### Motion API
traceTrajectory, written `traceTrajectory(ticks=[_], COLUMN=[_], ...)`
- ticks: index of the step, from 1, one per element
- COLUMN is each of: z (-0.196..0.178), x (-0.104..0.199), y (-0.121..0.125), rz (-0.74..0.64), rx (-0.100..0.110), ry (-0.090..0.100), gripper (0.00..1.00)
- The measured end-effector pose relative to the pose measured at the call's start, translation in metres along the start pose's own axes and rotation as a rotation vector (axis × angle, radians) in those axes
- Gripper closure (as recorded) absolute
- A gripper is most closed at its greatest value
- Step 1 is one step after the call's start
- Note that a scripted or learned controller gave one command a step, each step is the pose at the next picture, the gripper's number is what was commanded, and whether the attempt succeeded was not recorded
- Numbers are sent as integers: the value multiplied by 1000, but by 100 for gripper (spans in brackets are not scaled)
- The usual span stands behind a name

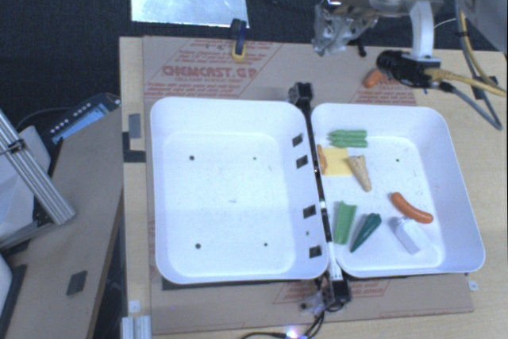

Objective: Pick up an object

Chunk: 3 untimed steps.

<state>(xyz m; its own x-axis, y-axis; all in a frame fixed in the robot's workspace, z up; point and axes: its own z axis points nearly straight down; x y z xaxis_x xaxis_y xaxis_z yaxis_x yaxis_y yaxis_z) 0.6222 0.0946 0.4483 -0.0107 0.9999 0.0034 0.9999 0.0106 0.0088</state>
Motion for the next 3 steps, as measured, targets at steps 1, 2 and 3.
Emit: traceTrajectory(ticks=[1,2,3], z=[-9,-93,-80], x=[75,129,68], y=[-101,-121,-135], rz=[-4,-1,14], rx=[8,-1,8], ry=[1,3,-3], gripper=[100,100,100])
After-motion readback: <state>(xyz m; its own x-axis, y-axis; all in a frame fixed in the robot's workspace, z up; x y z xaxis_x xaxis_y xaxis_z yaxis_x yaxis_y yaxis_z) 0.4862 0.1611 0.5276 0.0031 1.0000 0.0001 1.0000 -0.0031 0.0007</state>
